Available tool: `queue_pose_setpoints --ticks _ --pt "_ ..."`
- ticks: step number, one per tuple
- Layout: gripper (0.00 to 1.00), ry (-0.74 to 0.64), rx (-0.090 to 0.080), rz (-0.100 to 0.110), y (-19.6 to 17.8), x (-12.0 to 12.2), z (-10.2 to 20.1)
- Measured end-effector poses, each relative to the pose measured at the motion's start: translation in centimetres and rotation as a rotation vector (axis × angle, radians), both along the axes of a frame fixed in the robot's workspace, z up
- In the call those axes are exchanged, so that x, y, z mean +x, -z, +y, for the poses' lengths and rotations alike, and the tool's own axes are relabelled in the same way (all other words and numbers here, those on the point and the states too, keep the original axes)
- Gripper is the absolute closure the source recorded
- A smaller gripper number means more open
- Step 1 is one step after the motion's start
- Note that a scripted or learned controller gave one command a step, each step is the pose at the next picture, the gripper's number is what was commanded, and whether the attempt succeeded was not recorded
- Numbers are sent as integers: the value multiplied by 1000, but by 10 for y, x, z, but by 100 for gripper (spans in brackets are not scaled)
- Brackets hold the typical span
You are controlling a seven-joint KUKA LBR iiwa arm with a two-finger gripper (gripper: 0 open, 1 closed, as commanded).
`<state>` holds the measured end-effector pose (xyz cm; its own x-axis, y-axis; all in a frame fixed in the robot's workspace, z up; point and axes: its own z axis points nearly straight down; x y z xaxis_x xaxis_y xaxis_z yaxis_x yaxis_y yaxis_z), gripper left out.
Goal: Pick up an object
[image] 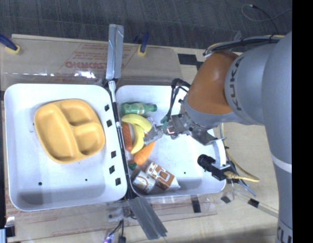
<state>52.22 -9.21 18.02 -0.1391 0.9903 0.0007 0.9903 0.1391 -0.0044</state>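
While the grey arm's two-finger gripper (155,132) is hanging over the right white bin (196,173), its jaws are gaping beside the curved yellow banana (137,127). Faint red print is showing on the far cardboard sheet (90,59), too blurred for reading.

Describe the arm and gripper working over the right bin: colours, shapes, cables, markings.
The arm is thick, rounded and grey, with a broad orange band above the wrist and dark lettering on the grey shell beside it. A thin black cable loops beside the wrist. The gripper is a small metallic, silver-grey unit with slim jaws.
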Motion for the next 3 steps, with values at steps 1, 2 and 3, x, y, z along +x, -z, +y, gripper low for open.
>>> queue_pose_setpoints --ticks 1,2,3 --pt "0 127 0 1 90 -9 -8" --pt "100 123 0 3 80 -9 -8" --pt "100 195 0 -3 -29 -13 16"
